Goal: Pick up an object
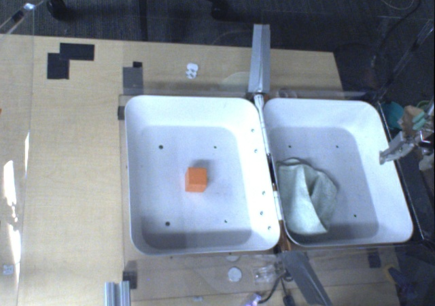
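two shallow white bins sit side by side on the wooden bench [68, 182]. the gripper [408, 138] shows at the far right edge, just outside the right bin's [367, 117] rim; whether it is clenched or released cannot be told. nearest to it, in the right bin, a crumpled pale cloth [307, 197] lies against that bin's far wall from the tool. well apart from the gripper, beyond the divider, a small orange cube [196, 179] rests near the middle of the left bin [146, 121] floor.
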{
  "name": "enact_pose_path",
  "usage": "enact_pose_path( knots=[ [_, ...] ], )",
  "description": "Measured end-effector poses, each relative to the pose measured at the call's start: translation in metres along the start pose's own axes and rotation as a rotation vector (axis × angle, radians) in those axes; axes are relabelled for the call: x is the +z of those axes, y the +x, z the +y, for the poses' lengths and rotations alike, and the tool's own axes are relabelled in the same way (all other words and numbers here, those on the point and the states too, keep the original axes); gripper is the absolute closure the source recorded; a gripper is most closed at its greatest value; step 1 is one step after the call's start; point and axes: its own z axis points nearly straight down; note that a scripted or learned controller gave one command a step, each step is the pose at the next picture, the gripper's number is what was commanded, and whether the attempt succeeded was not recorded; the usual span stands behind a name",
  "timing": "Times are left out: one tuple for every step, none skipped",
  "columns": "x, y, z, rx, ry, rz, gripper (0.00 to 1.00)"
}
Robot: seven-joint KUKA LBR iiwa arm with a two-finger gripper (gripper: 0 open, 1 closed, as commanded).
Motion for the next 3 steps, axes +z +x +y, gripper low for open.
enact_pose_path(
  knots=[
    [0.145,0.030,0.023,-0.045,0.004,0.001,0.00],
    [0.136,0.031,0.024,-0.047,0.003,0.001,1.00],
    [0.068,0.067,0.110,-0.157,-0.002,-0.001,1.00]
  ],
)
